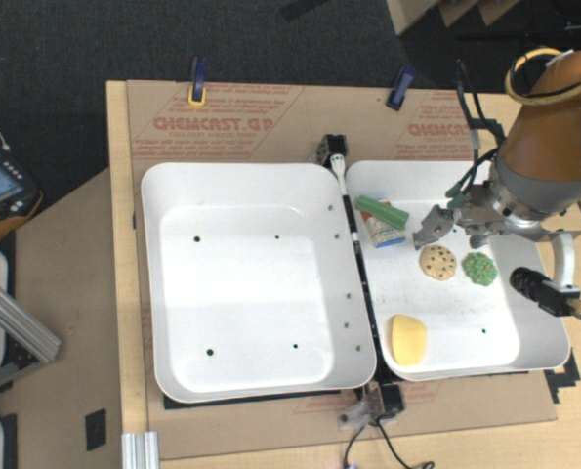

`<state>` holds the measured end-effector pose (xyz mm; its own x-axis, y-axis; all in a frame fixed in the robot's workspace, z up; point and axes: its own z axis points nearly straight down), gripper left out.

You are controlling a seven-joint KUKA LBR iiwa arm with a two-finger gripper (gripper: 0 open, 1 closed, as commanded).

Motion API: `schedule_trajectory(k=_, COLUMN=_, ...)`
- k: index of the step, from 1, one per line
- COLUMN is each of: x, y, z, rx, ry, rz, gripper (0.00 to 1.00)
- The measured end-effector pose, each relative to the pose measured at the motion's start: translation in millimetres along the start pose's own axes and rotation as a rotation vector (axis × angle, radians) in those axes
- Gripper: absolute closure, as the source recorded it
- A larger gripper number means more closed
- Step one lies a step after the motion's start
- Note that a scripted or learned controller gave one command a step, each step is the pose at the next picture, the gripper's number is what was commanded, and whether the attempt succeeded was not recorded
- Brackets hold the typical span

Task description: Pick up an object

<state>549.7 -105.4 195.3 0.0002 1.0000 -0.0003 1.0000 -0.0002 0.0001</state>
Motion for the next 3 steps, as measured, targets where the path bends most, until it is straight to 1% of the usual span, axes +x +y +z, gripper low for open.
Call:
schedule_trajectory(k=1, x=-10, y=11, z=92, rx=0.003, ry=0.001, rz=0.001, gripper=0.00)
schedule_trajectory(k=2, x=-10, y=11, z=78, rx=-0.001, ry=0.000, rz=0.002, gripper=1.00)
schedule_trajectory(k=3, x=58, y=-5, z=-70, rx=-0.015, ry=0.002, rz=-0.009, gripper=1.00)
